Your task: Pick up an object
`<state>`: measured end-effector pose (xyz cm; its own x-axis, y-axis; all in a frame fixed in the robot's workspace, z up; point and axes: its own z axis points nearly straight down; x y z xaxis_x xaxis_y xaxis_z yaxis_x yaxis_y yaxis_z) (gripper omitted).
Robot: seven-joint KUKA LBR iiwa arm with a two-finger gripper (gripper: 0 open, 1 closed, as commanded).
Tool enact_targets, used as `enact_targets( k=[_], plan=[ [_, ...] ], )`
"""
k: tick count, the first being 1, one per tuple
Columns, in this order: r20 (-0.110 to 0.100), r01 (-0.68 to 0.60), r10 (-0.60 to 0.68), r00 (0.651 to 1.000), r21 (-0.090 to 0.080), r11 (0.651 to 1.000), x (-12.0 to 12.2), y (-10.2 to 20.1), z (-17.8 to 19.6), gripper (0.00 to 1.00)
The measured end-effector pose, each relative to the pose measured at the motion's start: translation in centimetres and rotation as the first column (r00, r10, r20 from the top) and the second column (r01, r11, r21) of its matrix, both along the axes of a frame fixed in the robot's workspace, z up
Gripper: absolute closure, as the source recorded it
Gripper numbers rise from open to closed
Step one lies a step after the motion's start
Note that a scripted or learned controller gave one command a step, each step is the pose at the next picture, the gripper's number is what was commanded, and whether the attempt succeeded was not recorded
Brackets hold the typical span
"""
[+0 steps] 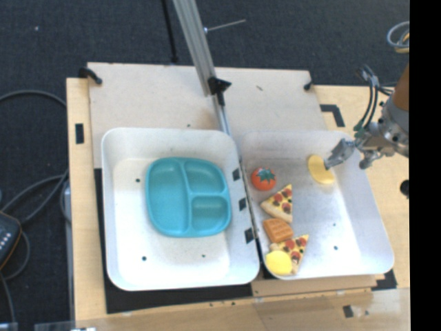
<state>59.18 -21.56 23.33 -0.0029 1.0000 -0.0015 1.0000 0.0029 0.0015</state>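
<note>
Camera view, tool (353,153) open, beside yellow piece (320,170), right bin (368,212).

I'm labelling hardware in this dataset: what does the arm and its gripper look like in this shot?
The arm enters at the right edge: a grey metal wrist with a sliver of orange above it and dark cables looping along its left side. The gripper is grey metal, with slim fingers angled toward the right bin.

Arm (396,116) cut off at rt edge; yellow piece (278,261) partly hidden, maybe lemon.
</note>
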Motion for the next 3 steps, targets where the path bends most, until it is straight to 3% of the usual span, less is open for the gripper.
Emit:
enact_targets(
  k=[1,3],
  plan=[
    [0.0,-0.001,0.001,1.0,-0.001,1.0,0.0,0.0,0.0,0.0],
    [-0.006,0.003,-0.003,1.0,0.001,1.0,-0.7,0.4,-9.4,0.0]
  ],
)
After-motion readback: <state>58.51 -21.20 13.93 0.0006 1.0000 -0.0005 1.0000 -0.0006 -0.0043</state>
